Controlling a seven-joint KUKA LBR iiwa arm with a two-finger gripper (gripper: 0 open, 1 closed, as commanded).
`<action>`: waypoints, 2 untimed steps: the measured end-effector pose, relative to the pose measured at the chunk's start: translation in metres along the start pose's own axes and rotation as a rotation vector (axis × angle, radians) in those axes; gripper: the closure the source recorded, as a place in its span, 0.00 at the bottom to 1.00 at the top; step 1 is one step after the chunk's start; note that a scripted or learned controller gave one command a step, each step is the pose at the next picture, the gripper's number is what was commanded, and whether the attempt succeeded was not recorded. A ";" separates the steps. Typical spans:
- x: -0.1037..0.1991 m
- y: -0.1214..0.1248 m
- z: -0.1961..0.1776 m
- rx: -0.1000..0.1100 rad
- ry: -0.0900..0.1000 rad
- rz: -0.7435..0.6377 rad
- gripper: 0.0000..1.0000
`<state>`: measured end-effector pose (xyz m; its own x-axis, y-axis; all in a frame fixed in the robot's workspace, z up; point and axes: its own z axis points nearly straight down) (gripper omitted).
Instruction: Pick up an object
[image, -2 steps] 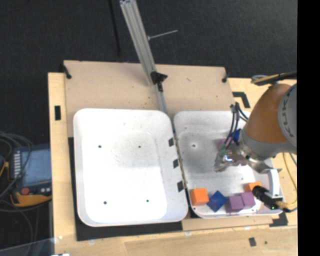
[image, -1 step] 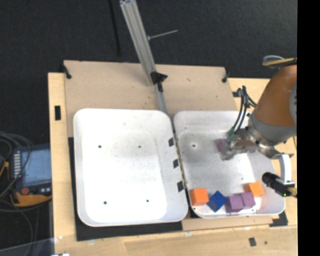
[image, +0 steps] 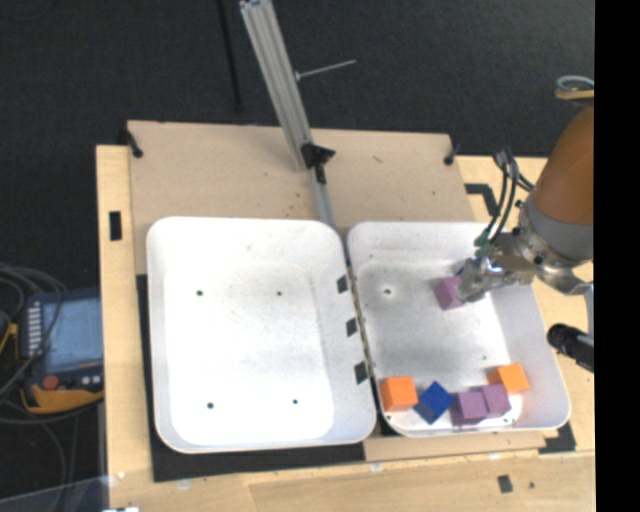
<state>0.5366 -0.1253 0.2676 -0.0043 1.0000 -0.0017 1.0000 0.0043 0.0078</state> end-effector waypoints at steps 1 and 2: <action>0.061 0.013 0.004 0.006 0.002 -0.003 1.00; 0.109 0.020 -0.001 0.006 0.003 -0.003 1.00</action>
<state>0.5561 -0.0160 0.2687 -0.0069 1.0000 0.0008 1.0000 0.0069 0.0017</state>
